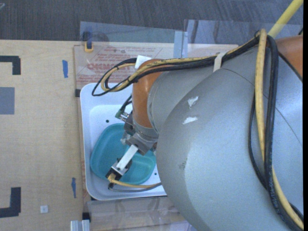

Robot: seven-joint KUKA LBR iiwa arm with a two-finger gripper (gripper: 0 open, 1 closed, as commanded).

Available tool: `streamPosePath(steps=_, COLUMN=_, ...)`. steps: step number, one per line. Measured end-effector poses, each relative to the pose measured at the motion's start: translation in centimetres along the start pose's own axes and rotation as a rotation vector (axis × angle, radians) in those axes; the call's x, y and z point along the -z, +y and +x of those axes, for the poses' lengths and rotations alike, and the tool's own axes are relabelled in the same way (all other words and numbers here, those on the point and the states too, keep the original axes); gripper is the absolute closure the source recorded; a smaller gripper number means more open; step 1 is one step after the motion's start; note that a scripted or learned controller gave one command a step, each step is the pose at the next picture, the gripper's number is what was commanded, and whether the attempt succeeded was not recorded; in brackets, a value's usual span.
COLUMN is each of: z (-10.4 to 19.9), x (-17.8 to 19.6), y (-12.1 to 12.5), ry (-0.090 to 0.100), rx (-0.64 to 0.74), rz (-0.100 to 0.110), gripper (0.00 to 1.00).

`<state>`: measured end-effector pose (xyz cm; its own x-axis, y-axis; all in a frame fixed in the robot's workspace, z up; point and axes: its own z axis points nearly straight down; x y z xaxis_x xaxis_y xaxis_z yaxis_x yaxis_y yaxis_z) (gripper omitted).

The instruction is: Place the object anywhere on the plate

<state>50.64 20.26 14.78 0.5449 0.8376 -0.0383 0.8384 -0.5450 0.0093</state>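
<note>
Teal plate (107,153) in white bin (89,121), plywood bench (38,143), grey floor (144,4) beyond; gripper (131,139) above, state unclear

A turquoise plate (108,150) lies in a white bin (89,109), under a grey arm (216,143) ringed by an orange band (144,93) and trailed by a yellow cable (288,9). The surface (38,129) is pale tan wood, with black corner marks (17,66) and short strips of blue tape (65,69). Faded red lettering (115,57) patterns the board behind, and the floor (144,4) is dark grey.
</note>
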Motion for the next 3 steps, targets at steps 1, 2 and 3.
streamPosePath(steps=1, z=-1.5, x=0.6, y=-2.2, ry=-0.002, rx=0.301, rz=0.008, gripper=1.0)
streamPosePath(steps=2, z=2.6, x=-5.7, y=3.7, ry=0.007, rx=-0.198, rz=-0.002, gripper=1.0)
streamPosePath(steps=3, z=4.0, x=2.7, y=6.8, ry=0.023, rx=-0.443, rz=0.021, gripper=1.0)
